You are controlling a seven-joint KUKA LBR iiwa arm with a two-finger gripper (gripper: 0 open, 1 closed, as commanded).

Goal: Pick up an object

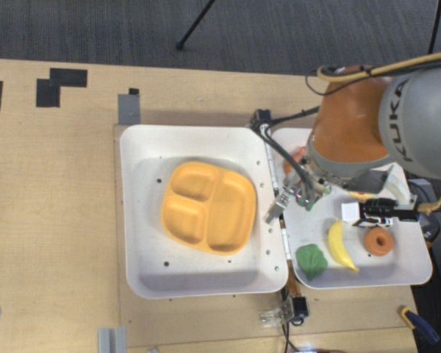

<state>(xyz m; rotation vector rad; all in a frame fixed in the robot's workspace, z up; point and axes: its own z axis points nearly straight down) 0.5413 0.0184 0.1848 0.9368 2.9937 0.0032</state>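
Observation:
My gripper (289, 201) hangs low over the wall between the two bins, at the left edge of the right bin (419, 271). In that bin lie a yellow banana (341, 245), a green lumpy object (311, 259) and an orange ring like a donut (380, 242), all to the right of and nearer than the gripper. A small reddish thing (298, 155) peeks out by the arm at the bin's far left. I see nothing held between the fingers.
The left bin (143, 271) holds a large orange-yellow divided plate (208, 206) in its middle. The bulky grey and orange arm (353, 127) covers the far part of the right bin. Cables run along the divider.

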